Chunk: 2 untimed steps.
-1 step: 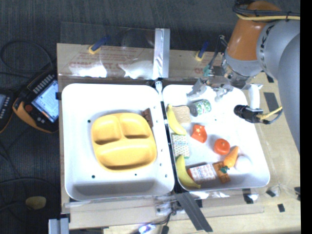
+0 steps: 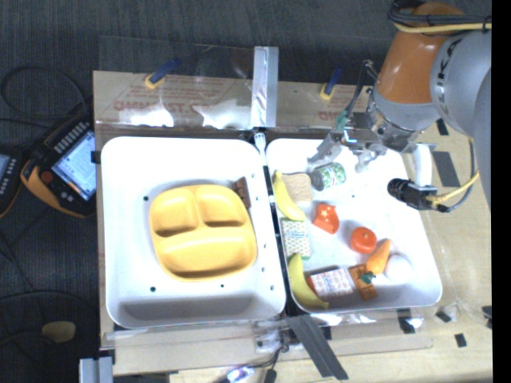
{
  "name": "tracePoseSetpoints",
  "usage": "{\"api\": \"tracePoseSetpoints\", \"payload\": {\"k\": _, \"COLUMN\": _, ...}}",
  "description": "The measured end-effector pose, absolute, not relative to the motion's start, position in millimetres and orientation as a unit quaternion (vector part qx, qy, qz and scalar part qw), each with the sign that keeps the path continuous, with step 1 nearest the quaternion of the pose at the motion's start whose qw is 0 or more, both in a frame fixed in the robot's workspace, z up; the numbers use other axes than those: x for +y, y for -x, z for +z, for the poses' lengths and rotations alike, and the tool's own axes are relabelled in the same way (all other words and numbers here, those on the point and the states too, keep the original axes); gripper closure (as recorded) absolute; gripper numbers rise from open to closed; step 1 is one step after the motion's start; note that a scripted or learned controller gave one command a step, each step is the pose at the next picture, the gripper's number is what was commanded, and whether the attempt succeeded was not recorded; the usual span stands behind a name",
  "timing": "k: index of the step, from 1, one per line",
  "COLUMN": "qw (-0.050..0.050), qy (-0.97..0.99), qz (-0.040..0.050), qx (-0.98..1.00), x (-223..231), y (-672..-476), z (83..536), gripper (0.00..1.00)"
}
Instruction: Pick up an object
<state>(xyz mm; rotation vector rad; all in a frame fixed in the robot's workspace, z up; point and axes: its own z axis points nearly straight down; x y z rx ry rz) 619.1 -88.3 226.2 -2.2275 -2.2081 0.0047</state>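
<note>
The end effector (image 2: 345,152), fingers spread, hovers by the can (image 2: 328,175) at the right bin's (image 2: 423,246) far end; center over it before closing.

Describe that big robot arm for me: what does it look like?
The arm is bulky and rounded, with smooth grey shells and a broad orange band above the wrist. Its gripper is a small metal piece with two thin grey fingers. A black cable with a yellow section loops beside the wrist.

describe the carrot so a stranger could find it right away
Look in the right-hand white bin, toward its near right corner. The carrot lies at a slant just below the round red tomato; it is the one long, tapered orange thing there.
</note>
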Motion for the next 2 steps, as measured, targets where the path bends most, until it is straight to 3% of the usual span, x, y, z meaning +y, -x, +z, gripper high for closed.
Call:
{"api": "tracePoseSetpoints", "payload": {"k": 1, "qw": 0.001, "qy": 0.786, "qz": 0.0027, "qx": -0.618, "x": -94.1, "y": -623.6, "z": 240.5, "gripper": 0.00}}
{"api": "tracePoseSetpoints", "payload": {"k": 2, "qw": 0.001, "qy": 0.754, "qz": 0.0033, "qx": -0.657, "x": -63.1, "y": -613.9, "z": 221.7, "gripper": 0.00}}
